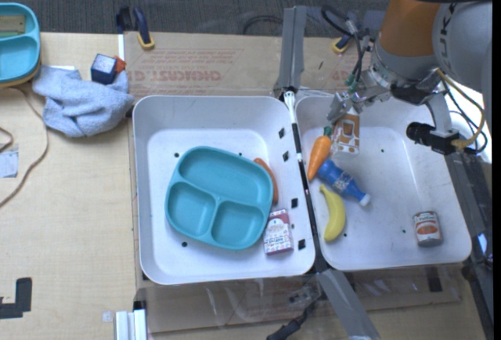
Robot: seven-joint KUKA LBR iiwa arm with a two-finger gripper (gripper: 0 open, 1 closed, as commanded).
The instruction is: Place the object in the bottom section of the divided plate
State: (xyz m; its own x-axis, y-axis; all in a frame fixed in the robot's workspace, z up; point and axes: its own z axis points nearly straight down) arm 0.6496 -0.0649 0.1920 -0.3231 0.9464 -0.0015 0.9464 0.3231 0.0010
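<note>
A teal divided plate [218,207] lies in the left bin [149,174], with one long section at its upper edge and two smaller ones below; all three look bare. Over the back left of the right bin [454,252], my gripper [344,114] points down and left. A small brown packet with a white label [347,136] hangs upright from its fingertips, pinched at its top edge. The packet sits just right of a carrot [318,156].
In the right bin lie a blue bottle [342,182], a banana [334,213] and a small can [427,229]. An orange item [266,174] and a red-and-white carton [278,233] flank the plate. A grey cloth [82,103] and a blue cube [104,68] sit outside, left.
</note>
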